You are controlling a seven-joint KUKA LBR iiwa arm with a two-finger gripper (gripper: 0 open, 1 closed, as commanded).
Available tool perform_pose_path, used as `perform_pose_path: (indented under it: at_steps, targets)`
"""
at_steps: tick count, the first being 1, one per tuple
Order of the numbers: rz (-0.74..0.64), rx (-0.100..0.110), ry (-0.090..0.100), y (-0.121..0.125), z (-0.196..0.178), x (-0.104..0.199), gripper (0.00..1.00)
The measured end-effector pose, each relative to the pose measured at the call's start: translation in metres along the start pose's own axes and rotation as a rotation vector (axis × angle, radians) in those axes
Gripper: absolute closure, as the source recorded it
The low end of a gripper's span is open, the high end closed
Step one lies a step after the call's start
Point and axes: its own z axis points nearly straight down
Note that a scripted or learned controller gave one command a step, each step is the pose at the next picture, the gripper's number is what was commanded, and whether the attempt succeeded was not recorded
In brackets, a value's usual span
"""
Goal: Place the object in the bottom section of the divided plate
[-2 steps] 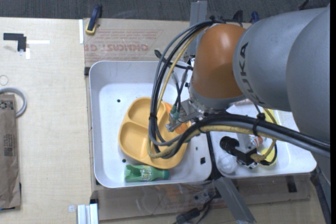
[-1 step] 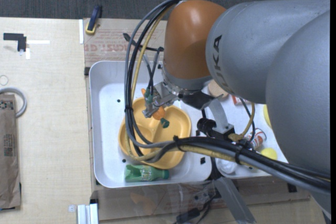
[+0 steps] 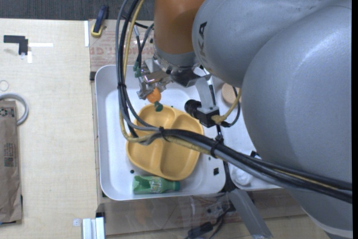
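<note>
Your claw (image 3: 152, 88) hangs over the plate's (image 3: 162, 145) top edge, clamped on a small orange object (image 3: 154, 97); the bottom section is not yet filled.

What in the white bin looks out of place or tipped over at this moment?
The green bottle lies on its side on the white bin floor, just below the yellow divided plate, rather than standing up. The plate itself sits flat. A small orange object is at the gripper, above the plate's top edge.
</note>
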Motion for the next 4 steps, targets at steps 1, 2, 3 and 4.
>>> perform_pose_path:
  at_steps: [1,2,3,4]
  targets:
    - [0.063,0.001,0.000,-0.018,0.054,0.021,1.00]
    - [-0.214,-0.003,0.000,0.029,-0.004,-0.008,1.00]
    - [-0.126,-0.005,0.001,-0.006,0.099,0.019,1.00]
    - [-0.126,-0.002,0.001,-0.007,0.100,0.018,0.00]
